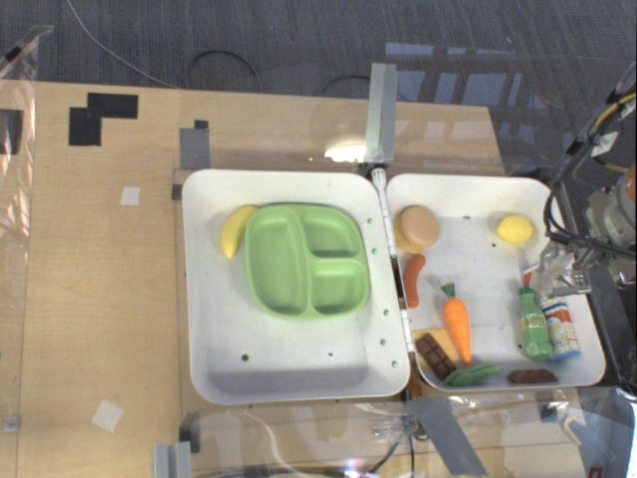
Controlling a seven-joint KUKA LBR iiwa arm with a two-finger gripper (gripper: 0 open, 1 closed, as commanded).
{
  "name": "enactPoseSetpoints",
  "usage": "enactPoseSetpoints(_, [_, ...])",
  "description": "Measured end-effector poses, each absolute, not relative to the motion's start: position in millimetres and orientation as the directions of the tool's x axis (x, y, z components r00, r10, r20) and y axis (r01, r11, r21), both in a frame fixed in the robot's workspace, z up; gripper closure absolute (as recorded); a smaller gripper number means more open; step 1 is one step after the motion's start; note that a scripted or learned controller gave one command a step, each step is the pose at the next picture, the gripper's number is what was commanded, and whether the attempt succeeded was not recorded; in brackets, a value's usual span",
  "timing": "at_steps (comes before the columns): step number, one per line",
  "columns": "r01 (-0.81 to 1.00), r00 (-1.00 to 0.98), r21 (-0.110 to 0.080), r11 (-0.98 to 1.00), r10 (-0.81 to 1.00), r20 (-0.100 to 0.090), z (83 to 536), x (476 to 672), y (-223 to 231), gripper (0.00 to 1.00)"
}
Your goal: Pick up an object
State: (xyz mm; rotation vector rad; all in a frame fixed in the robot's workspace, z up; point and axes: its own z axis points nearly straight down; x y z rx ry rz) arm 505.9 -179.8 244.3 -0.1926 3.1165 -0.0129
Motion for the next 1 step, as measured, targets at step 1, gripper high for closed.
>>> enactPoseSetpoints(1, [-0.174,-0.985,0.000,0.985,-0.174,-0.014,264.0,582.5,-106.5,1.00])
